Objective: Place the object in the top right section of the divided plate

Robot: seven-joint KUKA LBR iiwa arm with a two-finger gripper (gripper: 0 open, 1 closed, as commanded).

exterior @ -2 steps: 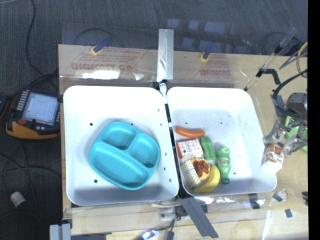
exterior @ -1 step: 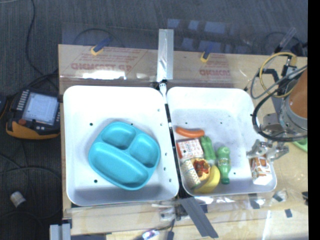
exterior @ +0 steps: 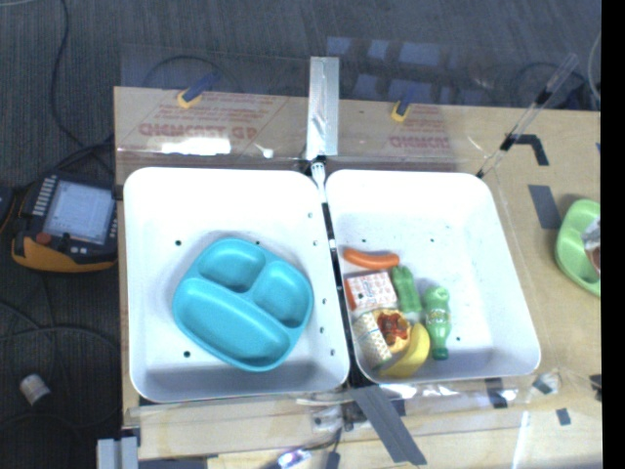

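A blue divided plate (exterior: 244, 304) lies in the left white bin (exterior: 156, 223), with two small sections toward the back and one long section toward the front. All three sections hold nothing. In the right white bin (exterior: 469, 233), a cluster of toy food sits near the front left: an orange carrot or sausage (exterior: 371, 258), a red-and-white packet (exterior: 369, 289), a green pickle-like piece (exterior: 405, 292), a small green bottle (exterior: 437, 320), a yellow banana (exterior: 414, 355) and a pizza-like piece (exterior: 393, 326).
A metal bracket (exterior: 322, 106) stands behind the wall between the bins. A handheld pendant (exterior: 68, 225) rests on the floor at the left. A green object (exterior: 581, 244) sits on the bench at the far right.
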